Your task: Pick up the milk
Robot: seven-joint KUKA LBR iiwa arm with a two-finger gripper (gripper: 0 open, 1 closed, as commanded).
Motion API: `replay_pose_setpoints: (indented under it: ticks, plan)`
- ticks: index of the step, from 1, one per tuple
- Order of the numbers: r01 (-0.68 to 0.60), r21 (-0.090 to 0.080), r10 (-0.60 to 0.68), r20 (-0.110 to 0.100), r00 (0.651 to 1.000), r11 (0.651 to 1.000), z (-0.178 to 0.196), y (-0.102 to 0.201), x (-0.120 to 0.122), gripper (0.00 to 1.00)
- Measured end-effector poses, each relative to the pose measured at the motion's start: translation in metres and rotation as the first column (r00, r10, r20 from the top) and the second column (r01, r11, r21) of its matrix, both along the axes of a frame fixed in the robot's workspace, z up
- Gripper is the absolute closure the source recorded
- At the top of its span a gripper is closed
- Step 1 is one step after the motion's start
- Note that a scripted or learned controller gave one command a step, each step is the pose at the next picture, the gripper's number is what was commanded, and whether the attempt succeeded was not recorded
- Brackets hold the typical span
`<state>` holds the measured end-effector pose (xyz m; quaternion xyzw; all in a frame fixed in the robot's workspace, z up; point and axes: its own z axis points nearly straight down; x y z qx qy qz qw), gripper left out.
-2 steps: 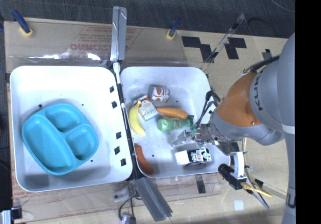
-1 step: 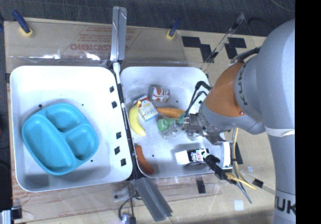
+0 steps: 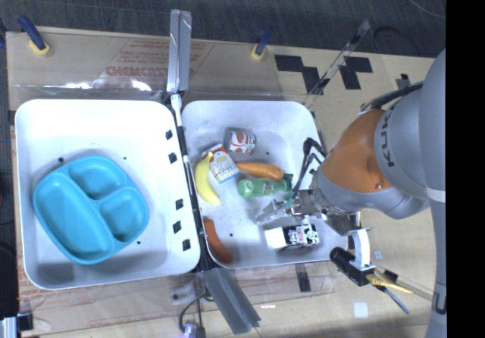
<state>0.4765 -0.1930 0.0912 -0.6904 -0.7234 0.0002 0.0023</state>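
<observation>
A pale wooden surface (image 3: 91, 48) carries two shallow white bins side by side; the left bin (image 3: 45, 124) holds a blue divided plate (image 3: 89, 208). In the right bin (image 3: 280, 113), the milk (image 3: 292, 236), a small white carton with dark cow print, lies on its side at about five o'clock. Just above it, at roughly four o'clock, hangs the gripper (image 3: 282, 208), beside a green bottle (image 3: 261, 188); whether it is open or closed cannot be told. The carton is probably light, stiff-walled and slightly slick, so its flat opposite faces look the safest hold.
</observation>
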Motion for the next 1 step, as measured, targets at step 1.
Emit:
replay_pose_setpoints:
  ticks: [1]
  plan:
    - [0.044, -0.002, -0.044, 0.003, 0.999, 0.999, 0.0007, -0.0162, 0.0008, 0.0]
